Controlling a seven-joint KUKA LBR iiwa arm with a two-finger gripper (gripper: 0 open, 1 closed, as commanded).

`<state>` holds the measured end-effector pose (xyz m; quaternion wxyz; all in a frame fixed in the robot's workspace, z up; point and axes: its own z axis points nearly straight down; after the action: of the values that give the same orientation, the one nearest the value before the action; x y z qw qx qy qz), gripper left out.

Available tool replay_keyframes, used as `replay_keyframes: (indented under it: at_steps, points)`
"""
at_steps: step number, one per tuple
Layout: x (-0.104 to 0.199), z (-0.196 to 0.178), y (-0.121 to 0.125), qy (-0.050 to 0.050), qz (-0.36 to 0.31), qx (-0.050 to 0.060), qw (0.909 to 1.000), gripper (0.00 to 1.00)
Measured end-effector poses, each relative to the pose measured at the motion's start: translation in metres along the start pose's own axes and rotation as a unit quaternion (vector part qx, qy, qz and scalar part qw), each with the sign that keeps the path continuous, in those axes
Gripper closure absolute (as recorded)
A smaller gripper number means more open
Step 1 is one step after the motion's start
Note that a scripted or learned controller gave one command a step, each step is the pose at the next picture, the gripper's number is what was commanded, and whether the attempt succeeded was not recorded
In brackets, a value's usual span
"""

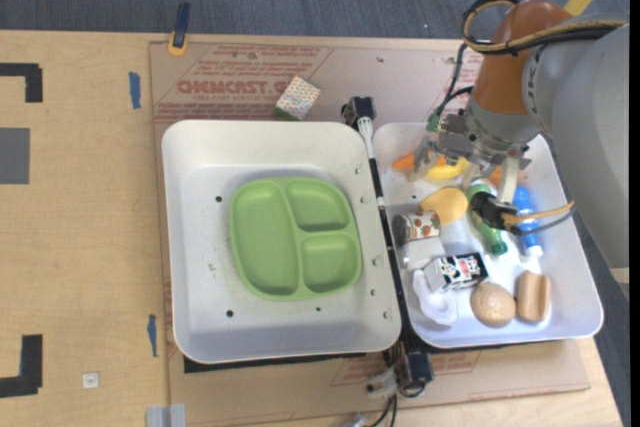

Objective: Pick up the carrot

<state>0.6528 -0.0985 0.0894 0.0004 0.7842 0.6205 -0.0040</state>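
- A cardboard sheet (pixel 250 80) covers the wooden bench, with grey carpet beyond it.
- The left bin (pixel 200 215) holds a green divided plate (pixel 295 237).
- The right bin (pixel 570 305) is crowded: a bread roll (pixel 533 296), a brown egg-like ball (pixel 491 304), a yellow lemon-like piece (pixel 447 204).
- The carrot (pixel 404 162) lies at the right bin's far left corner, a small orange tip showing.
- The gripper (pixel 462 155) hangs low over that bin's far end, just beside the carrot; how far it is open, and whether it grasps anything, cannot be told.
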Motion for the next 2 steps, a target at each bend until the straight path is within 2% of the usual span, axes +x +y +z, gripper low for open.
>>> replay_keyframes:
  at_steps: [1, 2]
  points:
    - [0.002, 0.0, 0.0, 0.005, 0.079, 0.01, 0.9968, 0.0]
    - [-0.011, 0.0, -0.044, 0.006, 0.204, -0.003, 0.9789, 0.0]
